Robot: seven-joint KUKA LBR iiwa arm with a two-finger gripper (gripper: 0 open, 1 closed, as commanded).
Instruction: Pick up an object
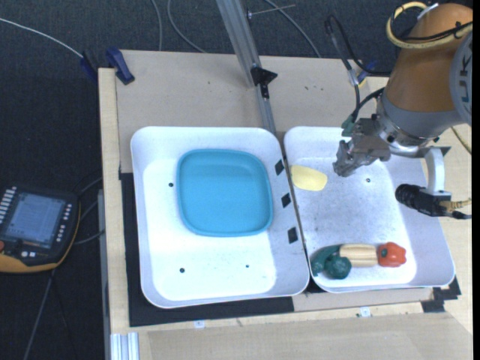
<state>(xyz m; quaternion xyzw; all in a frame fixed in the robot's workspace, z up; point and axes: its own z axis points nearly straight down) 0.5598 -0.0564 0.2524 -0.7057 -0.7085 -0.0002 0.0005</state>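
Observation:
In the right bin (420, 231) a pale yellow lemon-shaped piece (308, 178) lies near the upper left corner. Along the bin's front edge sit a dark green round piece (331, 264), a tan roll-shaped piece (358, 255) and a red tomato-like piece (391, 254), close together in a row. My gripper (346, 163) hangs over the upper part of the right bin, just right of the yellow piece. I see nothing held in it.
The left bin (154, 201) holds a blue square plate (224, 192). A metal pole (240, 28) slants up from the divider between the bins. A black cable part (420, 199) hangs by the right bin's right side. A pendant (34, 223) lies off the bench at left.

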